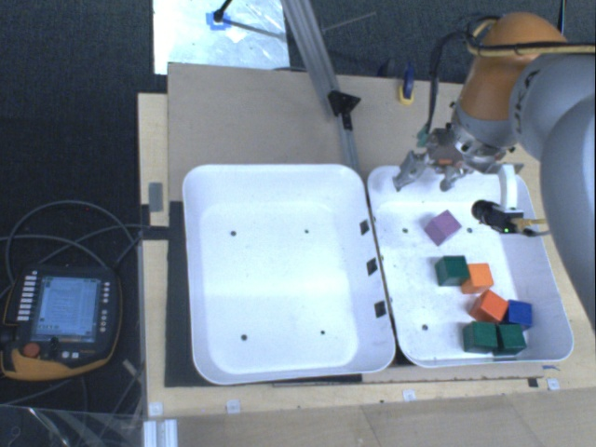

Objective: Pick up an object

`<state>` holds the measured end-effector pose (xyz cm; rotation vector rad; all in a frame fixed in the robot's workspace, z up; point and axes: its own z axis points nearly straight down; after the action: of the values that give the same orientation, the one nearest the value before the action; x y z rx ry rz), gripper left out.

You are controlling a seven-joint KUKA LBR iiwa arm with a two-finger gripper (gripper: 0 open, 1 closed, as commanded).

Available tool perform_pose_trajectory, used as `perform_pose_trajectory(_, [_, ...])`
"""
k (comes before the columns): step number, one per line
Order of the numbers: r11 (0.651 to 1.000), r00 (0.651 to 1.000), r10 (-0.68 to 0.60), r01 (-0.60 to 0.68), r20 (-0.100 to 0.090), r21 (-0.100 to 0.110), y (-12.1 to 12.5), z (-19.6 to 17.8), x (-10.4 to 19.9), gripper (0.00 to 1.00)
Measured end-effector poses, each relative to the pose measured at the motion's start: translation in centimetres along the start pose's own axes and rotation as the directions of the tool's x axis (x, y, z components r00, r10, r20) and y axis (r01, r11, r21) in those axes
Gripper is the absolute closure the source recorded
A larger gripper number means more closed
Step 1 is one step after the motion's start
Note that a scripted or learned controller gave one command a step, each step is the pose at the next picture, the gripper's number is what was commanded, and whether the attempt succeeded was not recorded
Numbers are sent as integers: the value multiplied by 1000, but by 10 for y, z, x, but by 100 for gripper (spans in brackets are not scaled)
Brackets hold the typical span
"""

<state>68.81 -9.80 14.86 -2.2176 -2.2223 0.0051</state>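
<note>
Your two-finger gripper [428,174] hovers with fingers spread and nothing between them, above the right white bin [557,343]; the purple cube [443,226] lies just below. You're approaching: descend, then close.

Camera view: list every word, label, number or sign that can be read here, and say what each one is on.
No text can be read in this view.
Teach pendant: its screen shows rows of content, too small and blurred to read.
Blue marking on the bright patch of floor above the bench: a shape, no letters made out.
Blocks such as the purple block and the two white bins: no labels seen.
</note>
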Motion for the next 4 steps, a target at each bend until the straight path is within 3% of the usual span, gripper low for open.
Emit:
perform_pose_trajectory(1, [1000, 1000, -2, 2, 0, -1, 0, 52, 0, 0])
perform_pose_trajectory(2, [1000, 1000, -4, 4, 1, -9, 2, 36, 0, 100])
perform_pose_trajectory(4, [1000, 1000, -2, 2, 0, -13, -2, -78, -6, 100])
